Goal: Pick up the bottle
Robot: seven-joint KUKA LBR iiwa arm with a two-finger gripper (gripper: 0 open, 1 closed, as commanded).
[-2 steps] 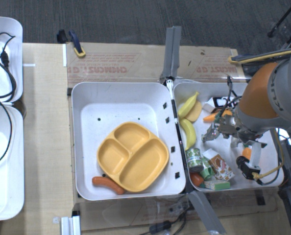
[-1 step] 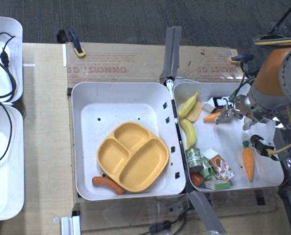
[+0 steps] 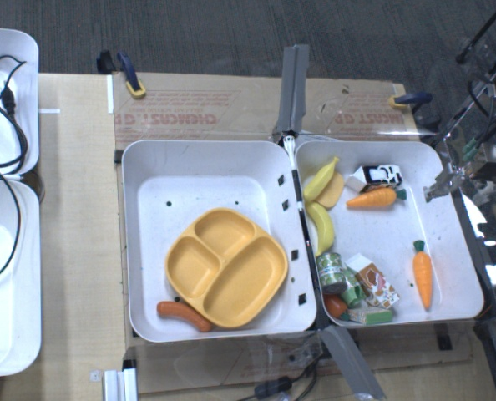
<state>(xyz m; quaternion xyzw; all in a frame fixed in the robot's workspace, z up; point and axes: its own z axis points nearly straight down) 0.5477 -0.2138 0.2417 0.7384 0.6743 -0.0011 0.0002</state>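
A pale wooden bench (image 3: 73,224) sits on dark grey carpet (image 3: 231,15). Brown cardboard (image 3: 198,111) covers its far side, held by blue clamps (image 3: 131,73). White trays (image 3: 2,224) sit at left.

Over at the right edge of the frame we catch the arm (image 3: 480,167), a blurred cluster of grey metal. Thin black cables (image 3: 472,114) loop above it, and we see its gripper (image 3: 442,187) as a pale grey metal tip.

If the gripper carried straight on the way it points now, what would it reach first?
The gripper sits at the right bin's right side, pointing roughly leftward. Going on, it would probably meet the lying carrot first, though its height above the bin is unclear.
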